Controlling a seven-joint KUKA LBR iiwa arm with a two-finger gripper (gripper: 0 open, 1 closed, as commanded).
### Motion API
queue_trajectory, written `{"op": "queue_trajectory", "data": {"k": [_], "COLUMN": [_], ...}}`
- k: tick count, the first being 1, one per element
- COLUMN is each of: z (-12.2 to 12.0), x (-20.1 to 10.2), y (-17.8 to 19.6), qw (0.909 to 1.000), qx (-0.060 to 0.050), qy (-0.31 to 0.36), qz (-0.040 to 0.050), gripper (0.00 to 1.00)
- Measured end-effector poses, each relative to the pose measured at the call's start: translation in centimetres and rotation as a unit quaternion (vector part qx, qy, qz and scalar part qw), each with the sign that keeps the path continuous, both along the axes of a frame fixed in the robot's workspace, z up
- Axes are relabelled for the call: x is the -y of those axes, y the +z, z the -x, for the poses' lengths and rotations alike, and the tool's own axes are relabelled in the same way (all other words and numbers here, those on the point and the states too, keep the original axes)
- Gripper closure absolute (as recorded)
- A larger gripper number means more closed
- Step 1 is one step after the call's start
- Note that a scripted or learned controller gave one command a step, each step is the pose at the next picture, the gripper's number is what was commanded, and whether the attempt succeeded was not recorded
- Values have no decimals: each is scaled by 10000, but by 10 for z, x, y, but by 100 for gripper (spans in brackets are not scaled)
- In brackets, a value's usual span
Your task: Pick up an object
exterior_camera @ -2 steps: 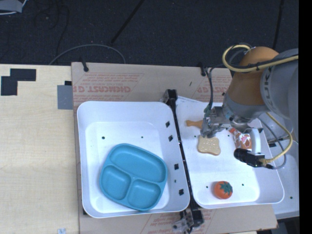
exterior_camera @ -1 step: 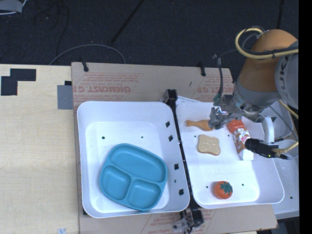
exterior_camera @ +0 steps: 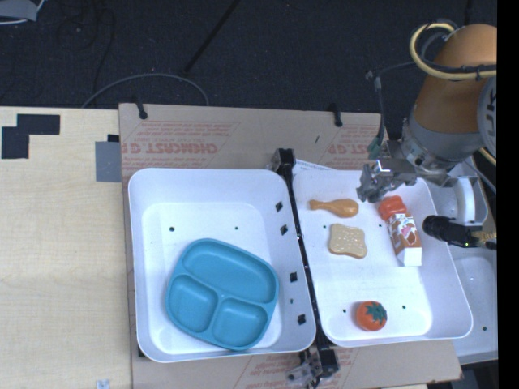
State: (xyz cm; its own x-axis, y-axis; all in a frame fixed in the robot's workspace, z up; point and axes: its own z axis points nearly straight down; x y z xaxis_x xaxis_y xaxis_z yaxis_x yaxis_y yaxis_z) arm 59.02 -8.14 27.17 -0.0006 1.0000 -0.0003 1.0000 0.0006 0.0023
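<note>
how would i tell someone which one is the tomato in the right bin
Look in the right white bin, at the corner nearest the camera. The tomato sits alone there, round and red-orange with a green top, apart from the toast slice and drumstick further back.

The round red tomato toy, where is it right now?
The round red tomato toy lies near the front edge of the right white bin, below the tan bread slice.

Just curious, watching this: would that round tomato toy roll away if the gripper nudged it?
Probably. The tomato looks round and smooth, so a nudge could send it rolling across the flat bin floor. Nothing touches it to stop it. It looks like light plastic.
</note>
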Motion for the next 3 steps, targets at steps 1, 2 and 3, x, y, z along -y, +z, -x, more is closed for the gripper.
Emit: {"op": "queue_trajectory", "data": {"k": [1,2,3], "z": [11,31,43], "x": [-42,-92,-132], "y": [-16,-14,-26], "qw": [10000,10000,10000], "qx": [-37,-35,-39], "qy": [10,17,15], "qz": [-8,-8,-7], "gripper": [100,100,100]}}
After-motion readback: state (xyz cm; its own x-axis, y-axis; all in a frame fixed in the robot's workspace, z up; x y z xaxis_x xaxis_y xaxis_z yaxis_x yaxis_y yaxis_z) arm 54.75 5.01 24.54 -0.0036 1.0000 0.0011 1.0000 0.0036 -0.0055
